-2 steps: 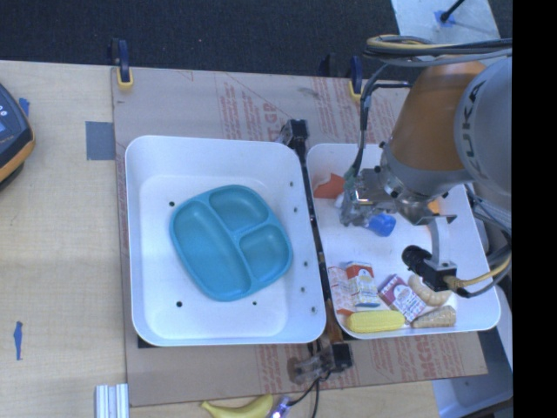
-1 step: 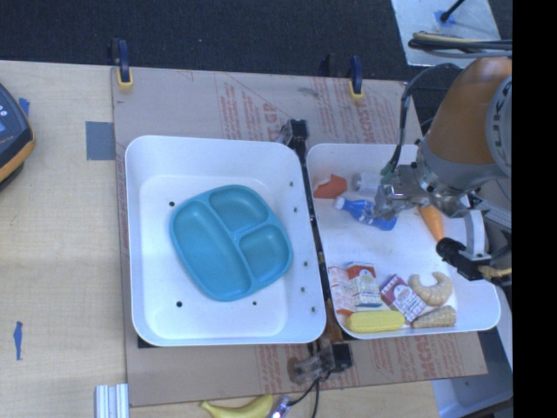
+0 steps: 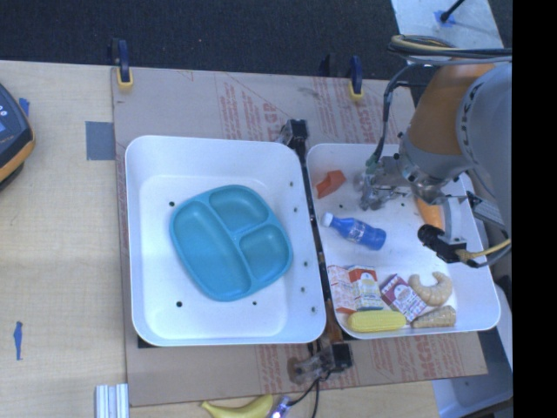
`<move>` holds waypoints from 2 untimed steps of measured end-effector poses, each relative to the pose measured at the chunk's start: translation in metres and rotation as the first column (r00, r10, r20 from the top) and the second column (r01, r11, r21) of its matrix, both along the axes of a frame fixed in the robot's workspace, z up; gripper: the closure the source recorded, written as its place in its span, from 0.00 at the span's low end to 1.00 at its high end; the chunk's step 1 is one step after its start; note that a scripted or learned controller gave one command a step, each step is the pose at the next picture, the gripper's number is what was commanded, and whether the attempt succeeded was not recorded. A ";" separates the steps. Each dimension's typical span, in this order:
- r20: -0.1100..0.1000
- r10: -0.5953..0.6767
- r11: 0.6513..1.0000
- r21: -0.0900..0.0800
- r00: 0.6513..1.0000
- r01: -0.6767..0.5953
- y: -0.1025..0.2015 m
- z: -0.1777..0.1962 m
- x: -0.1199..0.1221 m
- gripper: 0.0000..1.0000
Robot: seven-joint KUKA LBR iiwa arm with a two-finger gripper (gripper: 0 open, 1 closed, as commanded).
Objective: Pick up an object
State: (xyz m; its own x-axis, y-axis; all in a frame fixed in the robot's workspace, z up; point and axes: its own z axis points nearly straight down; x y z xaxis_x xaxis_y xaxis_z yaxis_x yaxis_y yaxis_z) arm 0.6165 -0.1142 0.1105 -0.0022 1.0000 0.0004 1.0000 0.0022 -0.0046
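A curved yellow banana [image 3: 237, 405] lies on the bench at the nearest edge, just below the cardboard sheet [image 3: 218, 103] that underlies both bins. In the right-hand shallow white bin [image 3: 487, 307], the near end holds a cluster of small things: a yellow plastic corn cob [image 3: 376, 321], a tan wedge-shaped piece [image 3: 435, 318] beside it, two small red-and-white printed packets [image 3: 355, 287], [image 3: 401, 297], and a pale curved croissant-like toy [image 3: 432, 287]. Farther in, a small blue bottle with a white cap [image 3: 355, 231] lies on its side on the bin floor, and beyond it a small orange-red block [image 3: 329, 183] rests near the bin's left wall. The two-finger gripper [image 3: 378, 187] is down over the far part of this bin, just right of the orange-red block and beyond the bottle, touching neither; whether it is spread or closed cannot be made out, and nothing can be seen in it. The left-hand shallow white bin [image 3: 148, 159] holds a light blue divided plastic plate with three compartments [image 3: 230, 241], lying flat in its middle.
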 end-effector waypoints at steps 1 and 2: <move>-0.008 0.000 1.000 0.001 1.000 0.000 -0.050 0.001 0.038 0.00; 0.003 0.002 1.000 0.000 1.000 -0.002 -0.012 0.096 0.031 0.00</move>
State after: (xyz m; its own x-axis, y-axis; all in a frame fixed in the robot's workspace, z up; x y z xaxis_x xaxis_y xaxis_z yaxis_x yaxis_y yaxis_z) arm 0.6477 -0.1264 0.2064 -0.0045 1.0000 0.0001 1.0000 0.0045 -0.0015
